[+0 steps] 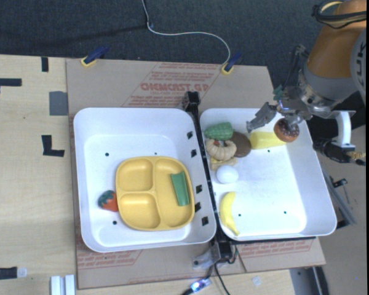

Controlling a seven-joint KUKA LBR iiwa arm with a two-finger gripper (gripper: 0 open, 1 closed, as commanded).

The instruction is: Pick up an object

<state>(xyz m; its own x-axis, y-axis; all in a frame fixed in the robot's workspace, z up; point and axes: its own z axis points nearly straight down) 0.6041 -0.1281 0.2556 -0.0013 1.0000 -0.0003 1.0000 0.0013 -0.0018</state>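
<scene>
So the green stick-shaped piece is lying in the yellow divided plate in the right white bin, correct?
Not quite: the camera view shows the yellow divided plate in the left white bin, not the right one. The green stick-shaped piece does lie in the plate, in its right-hand compartment.

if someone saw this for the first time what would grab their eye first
Probably the yellow divided plate in the left bin, with a green piece lying in its right compartment. Next, the cluster of toy food crowded into the right bin's far left corner, a banana lying nearer, and the gripper over that bin's far side.
</scene>
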